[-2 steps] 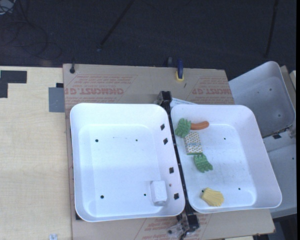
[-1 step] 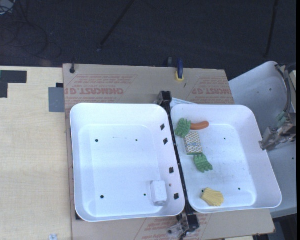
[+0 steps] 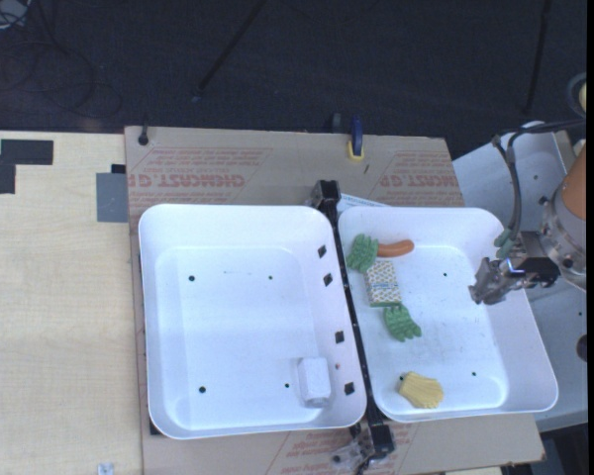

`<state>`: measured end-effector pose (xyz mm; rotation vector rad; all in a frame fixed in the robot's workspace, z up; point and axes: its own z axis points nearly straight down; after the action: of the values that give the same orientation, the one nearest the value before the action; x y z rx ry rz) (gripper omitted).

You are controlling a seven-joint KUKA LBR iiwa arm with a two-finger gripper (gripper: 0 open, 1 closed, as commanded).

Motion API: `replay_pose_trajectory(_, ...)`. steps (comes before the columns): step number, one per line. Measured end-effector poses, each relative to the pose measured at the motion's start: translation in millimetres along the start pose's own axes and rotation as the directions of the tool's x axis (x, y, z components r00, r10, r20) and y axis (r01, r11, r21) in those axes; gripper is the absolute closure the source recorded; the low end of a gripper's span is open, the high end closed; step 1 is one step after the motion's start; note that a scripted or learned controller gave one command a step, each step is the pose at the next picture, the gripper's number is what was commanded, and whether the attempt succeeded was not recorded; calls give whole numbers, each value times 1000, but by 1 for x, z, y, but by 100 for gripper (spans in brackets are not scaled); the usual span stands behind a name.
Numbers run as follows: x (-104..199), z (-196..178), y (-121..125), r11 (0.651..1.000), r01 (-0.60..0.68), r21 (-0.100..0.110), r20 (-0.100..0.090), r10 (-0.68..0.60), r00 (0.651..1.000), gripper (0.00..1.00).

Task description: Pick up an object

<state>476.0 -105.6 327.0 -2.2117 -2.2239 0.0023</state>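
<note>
Nearest the camera, the right bin [image 3: 520, 389] holds a yellow piece [image 3: 421, 391], then green pieces [image 3: 402, 323], a patterned block [image 3: 382, 284] and an orange carrot-like object [image 3: 395, 248], while the claw [image 3: 490, 285], its state unclear, hovers over that bin's right side; the left bin [image 3: 168, 265] holds a white block [image 3: 314, 379].

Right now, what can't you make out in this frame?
- Gripper, camera view: too small and dark against the right bin's rim to tell fingers open or shut.
- Arm: cut off by the view's right edge.
- White object in the left bin: white on white, shape unclear.
- Patterned block: too small to read what it is.
</note>
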Motion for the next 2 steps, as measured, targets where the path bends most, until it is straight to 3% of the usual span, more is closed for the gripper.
replay_pose_trajectory(1, 84, 31, 3, 1000, 3, 2, 0, -3, 1000, 100)
replay_pose_trajectory(2, 95, -84, 36, 1000, -3, -16, 3, 3, 1000, 100)
